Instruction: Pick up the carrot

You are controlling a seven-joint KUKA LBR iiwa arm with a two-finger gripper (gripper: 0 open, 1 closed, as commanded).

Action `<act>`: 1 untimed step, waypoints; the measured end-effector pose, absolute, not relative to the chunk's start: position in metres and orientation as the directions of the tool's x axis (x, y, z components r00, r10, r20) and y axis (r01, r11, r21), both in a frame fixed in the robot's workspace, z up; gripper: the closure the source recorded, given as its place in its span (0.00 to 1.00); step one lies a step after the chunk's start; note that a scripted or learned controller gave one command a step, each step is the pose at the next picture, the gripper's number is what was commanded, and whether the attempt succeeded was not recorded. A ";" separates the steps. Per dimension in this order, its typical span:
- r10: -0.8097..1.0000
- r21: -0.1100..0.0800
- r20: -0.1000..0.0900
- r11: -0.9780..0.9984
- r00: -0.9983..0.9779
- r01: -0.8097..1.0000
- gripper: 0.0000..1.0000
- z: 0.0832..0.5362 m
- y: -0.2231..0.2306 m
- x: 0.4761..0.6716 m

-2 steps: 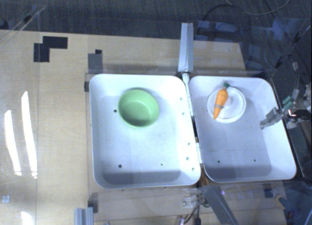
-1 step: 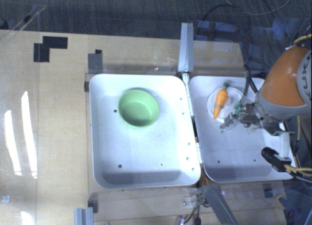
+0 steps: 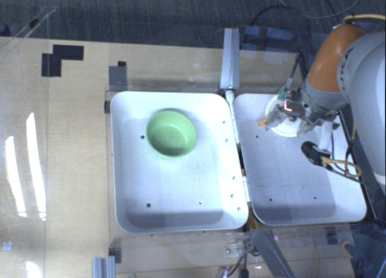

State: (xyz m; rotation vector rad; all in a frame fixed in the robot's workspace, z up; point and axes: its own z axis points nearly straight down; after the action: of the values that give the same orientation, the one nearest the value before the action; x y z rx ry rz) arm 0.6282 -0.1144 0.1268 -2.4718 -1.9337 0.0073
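The gripper point(image 3: 288, 113) is seen low over the right bin point(image 3: 301, 192), at its far end. A small orange tip, probably the carrot point(image 3: 263, 122), lies just beside it. Its opening cannot be told. The carrot should be centred before any closing is made.

The grey arm with the orange band point(image 3: 338, 60) is cut off by the right edge. The two-finger gripper point(image 3: 283, 114) is blurred, and most of what is possibly the small orange carrot point(image 3: 263, 122) is hidden beneath it.
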 end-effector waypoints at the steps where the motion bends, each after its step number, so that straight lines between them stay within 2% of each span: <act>1: 0.995 -0.048 -0.012 -0.104 0.104 0.993 0.00 0.109 -0.103 0.662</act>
State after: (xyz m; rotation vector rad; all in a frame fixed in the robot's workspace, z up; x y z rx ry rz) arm 0.6616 -0.1028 0.1092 -2.3132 -2.0837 0.0644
